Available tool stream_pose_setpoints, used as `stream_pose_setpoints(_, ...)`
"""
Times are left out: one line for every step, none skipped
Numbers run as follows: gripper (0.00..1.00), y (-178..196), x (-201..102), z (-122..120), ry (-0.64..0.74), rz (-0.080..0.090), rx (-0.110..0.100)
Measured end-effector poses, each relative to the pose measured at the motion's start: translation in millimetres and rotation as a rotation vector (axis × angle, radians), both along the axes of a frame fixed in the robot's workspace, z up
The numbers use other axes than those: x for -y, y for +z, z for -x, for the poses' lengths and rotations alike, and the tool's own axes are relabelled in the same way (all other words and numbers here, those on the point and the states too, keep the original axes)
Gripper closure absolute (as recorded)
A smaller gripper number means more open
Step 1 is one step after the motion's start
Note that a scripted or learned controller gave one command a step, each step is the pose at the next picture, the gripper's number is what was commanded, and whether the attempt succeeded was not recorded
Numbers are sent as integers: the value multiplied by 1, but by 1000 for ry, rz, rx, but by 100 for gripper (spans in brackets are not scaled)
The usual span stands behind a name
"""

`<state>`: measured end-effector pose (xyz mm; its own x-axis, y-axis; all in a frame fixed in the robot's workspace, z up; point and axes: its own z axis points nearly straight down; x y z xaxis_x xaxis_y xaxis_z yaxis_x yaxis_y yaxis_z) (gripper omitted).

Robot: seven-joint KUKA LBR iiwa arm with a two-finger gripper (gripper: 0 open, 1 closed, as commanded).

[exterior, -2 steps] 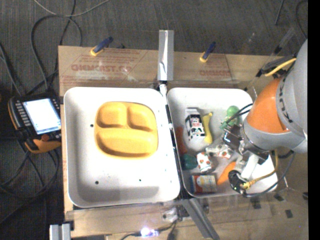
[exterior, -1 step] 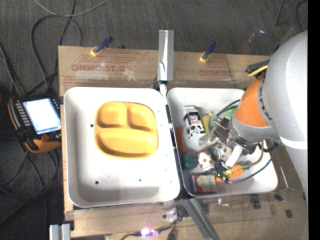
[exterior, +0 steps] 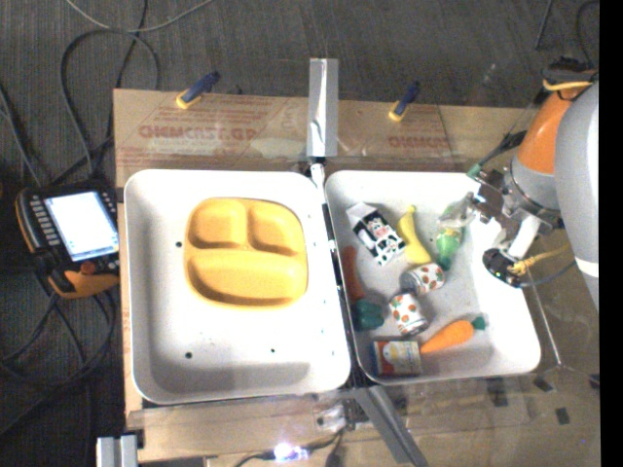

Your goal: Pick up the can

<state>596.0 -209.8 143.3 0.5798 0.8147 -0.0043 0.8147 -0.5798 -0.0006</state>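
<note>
1. The gripper hangs over the far right corner of the right bin; I cannot tell whether it is open or closed, and nothing shows held in it.
2. Just beside it, on its left, lies a clear and green bottle.
3. Next to the bottle is a yellow banana, then a black-and-white carton.
4. Below these sit two small round spotted pots, one near the other, and a dark green lump.
5. The can, with a red label, lies on its side at the bin's near edge, well apart from the gripper.
6. An orange carrot lies just right of the can.
7. The left bin holds a yellow divided tray.
</note>
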Motion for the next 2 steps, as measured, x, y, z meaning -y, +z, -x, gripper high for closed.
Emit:
stream_pose_setpoints(0, -54, -61, 16, 346, 3, 7)
stream_pose_setpoints(100, -44, -62, 15, 347, 4, 9)
